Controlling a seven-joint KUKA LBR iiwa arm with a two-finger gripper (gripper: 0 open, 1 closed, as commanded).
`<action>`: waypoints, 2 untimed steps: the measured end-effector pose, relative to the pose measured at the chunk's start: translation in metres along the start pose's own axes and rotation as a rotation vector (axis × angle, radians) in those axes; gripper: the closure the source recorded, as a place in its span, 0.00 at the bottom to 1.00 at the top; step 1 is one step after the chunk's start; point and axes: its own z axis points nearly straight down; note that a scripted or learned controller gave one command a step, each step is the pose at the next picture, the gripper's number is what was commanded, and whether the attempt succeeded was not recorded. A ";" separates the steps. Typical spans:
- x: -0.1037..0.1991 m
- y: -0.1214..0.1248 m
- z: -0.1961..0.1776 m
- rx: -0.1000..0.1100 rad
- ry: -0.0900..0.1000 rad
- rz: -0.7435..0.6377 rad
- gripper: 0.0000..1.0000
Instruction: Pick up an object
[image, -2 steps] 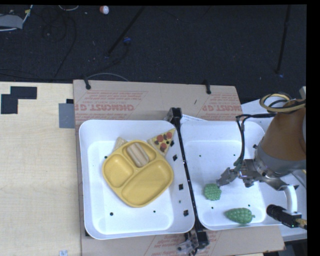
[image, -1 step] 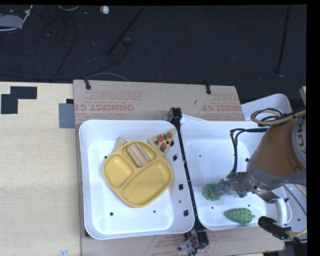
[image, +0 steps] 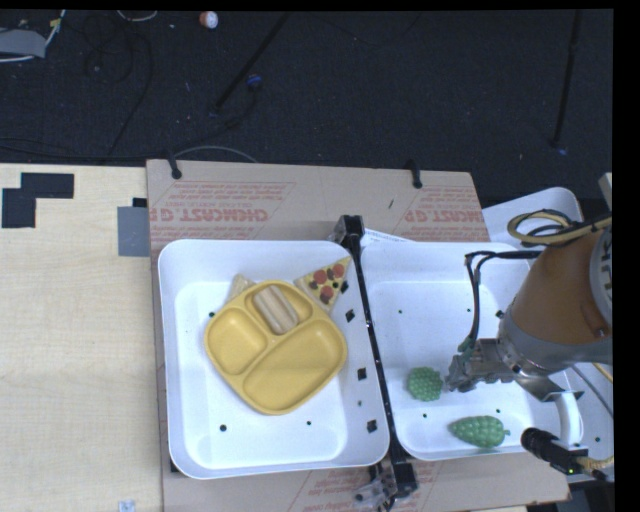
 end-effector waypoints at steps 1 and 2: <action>-0.001 0.004 -0.061 -0.006 -0.002 -0.006 1.00; 0.005 0.013 -0.113 -0.008 -0.002 -0.007 1.00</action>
